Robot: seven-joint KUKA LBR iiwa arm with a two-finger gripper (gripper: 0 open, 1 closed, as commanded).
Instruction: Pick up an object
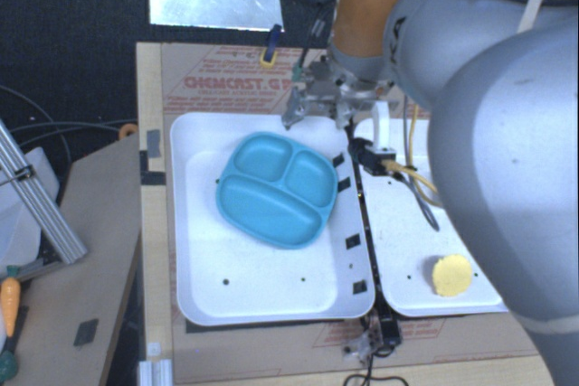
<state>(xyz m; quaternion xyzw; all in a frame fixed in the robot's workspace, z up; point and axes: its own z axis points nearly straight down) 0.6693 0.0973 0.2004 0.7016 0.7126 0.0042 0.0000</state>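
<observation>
Item: blue divided plate [277, 188], lying flat in the left bin [194, 285]. Our gripper [312, 107] hangs at that bin's far rim; the plate lies toward the camera from it. Whether the fingers are parted, we cannot tell.

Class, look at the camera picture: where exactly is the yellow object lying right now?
The yellow object lies in the right bin, near its front edge, close beside the grey arm and well apart from the blue divided plate in the left bin.

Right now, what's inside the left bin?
The left bin holds a blue divided plate, its compartments bare. The claw covers the bin's far corner, so that spot can't be seen.
</observation>
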